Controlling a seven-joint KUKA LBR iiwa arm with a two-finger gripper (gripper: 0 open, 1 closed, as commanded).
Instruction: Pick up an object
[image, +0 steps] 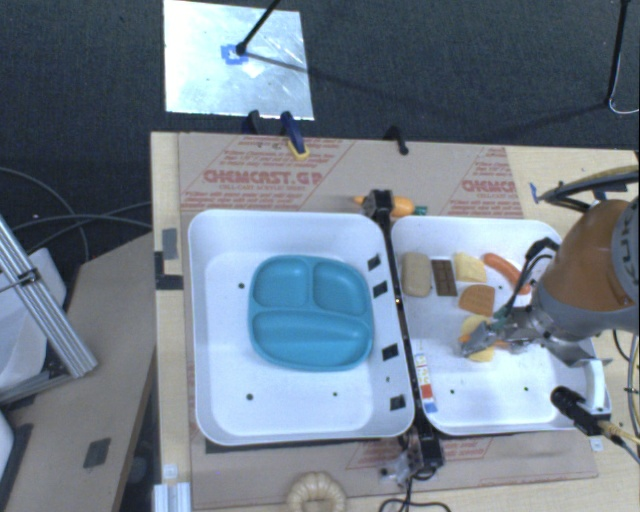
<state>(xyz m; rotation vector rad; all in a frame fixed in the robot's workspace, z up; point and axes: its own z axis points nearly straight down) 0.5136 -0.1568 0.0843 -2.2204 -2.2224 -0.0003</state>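
Two shallow white bins sit side by side on the bench (250, 165). The left bin (215, 300) holds a blue divided plate (308, 312) lying flat near its middle. The right bin (480, 400) carries a scatter of toy food along its upper half — a tan bread-like piece (415, 273), a dark brown bar (443, 277) just beside it, a pale yellow wedge (469, 266), a red-orange sausage shape (500, 266) and an orange-brown slice (478, 299). The arm (595, 270) reaches in from the right, and its claw (478, 341) is low over the right bin, right at a small yellow piece (483, 354) that peeks out under the tips. Whether the claw is released or clenched on that piece cannot be told from here — the tips blur into the food. A small orange object (401, 207) lies outside the bins at the top of the divider.
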